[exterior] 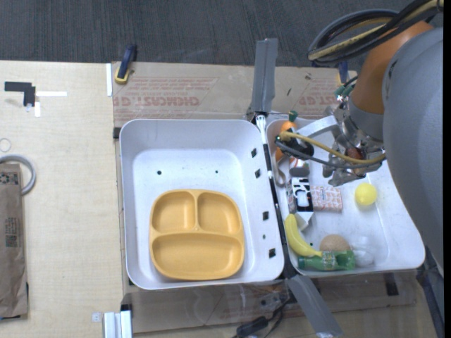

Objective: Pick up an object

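The gripper (343, 162) hangs low in the right bin (398, 241), just above a patterned packet (327, 198) and near a yellow ball (365, 194). Honestly can't tell if it's open, closed or holding anything. A banana (299, 236) lies nearer the front, and the left bin (134, 189) has a yellow divided plate (198, 234).

You can read one word here: CHEMCAST, in red print on the cardboard sheet (183, 94) along the bench's far edge, behind the left bin (123, 189). The letters beside it are too faint to read. Print on the brown bag (10, 238) at the bench's left edge and on the black-and-white packet (301, 194) in the right bin (412, 248) is too small to read.
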Robot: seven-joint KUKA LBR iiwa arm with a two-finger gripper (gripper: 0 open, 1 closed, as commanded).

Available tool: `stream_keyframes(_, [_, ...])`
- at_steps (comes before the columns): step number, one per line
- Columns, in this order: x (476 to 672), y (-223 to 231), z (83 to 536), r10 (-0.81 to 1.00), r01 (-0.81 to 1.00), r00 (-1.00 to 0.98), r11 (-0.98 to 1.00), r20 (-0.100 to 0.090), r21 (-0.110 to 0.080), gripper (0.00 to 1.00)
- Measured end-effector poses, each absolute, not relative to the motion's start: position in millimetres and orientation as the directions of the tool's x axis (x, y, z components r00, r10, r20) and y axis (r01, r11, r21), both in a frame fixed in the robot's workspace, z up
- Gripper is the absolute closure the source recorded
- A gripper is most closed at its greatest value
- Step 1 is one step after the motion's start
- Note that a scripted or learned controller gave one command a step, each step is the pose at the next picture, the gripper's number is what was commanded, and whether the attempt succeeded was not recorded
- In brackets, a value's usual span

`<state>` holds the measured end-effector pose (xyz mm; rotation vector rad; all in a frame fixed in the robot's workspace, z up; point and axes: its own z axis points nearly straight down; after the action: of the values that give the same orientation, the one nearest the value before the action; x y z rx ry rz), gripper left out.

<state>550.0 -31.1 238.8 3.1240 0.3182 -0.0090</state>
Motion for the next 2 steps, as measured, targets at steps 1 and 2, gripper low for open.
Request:
stream_keyframes(1, [476.6,-29,231,0.243,0.243,0.97,-0.97,-0.007,-0.001,1.0])
stream_keyframes(2, [476.5,0,220,0.2,0.2,0.98,-0.98,-0.007,-0.001,1.0])
